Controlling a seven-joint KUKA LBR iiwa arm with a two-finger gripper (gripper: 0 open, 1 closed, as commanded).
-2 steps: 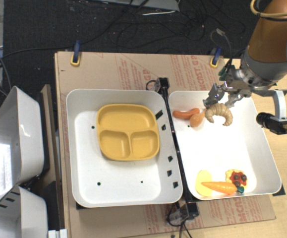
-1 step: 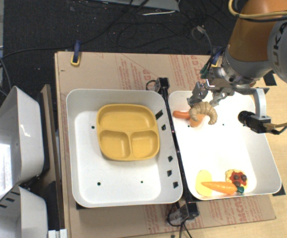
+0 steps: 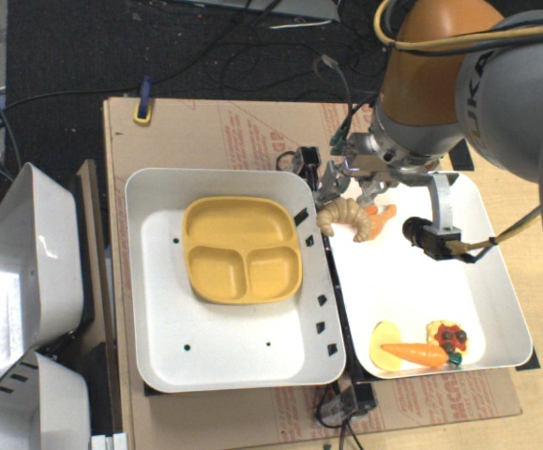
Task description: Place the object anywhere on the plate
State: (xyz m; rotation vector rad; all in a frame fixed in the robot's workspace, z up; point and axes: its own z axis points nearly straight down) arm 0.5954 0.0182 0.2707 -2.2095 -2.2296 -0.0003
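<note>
Near corner of right bin: an orange toy carrot [image 3: 415,353] lies on its side, tip toward the left, across a pale yellow piece [image 3: 384,344]; a small red-and-yellow toy [image 3: 447,336] sits just beside the carrot's thick end.
Right bin: the white right bin [image 3: 496,279] has a wide bare floor between that near cluster and the far end, where the arm is working.
Arm: the grey arm [image 3: 510,82] with its orange band [image 3: 435,59] comes in from the right and hangs over the far end of the right bin.
Gripper: the gripper [image 3: 357,193] is low over the bin's far left corner, close to the dividing rims; I cannot tell how wide it stands or whether it has hold of anything.
Task object: a tan croissant-shaped toy [image 3: 344,217] is just below the gripper, long axis running left to right, one end at the bin's left wall, the other touching an orange piece [image 3: 377,219].
Plate: the yellow divided plate [image 3: 243,248] lies flat in the far half of the left bin [image 3: 158,345], well apart from the near rim.
Room around plate: bare white floor shows on the near side and the left of the plate; its right edge is near the wall shared with the right bin.
</note>
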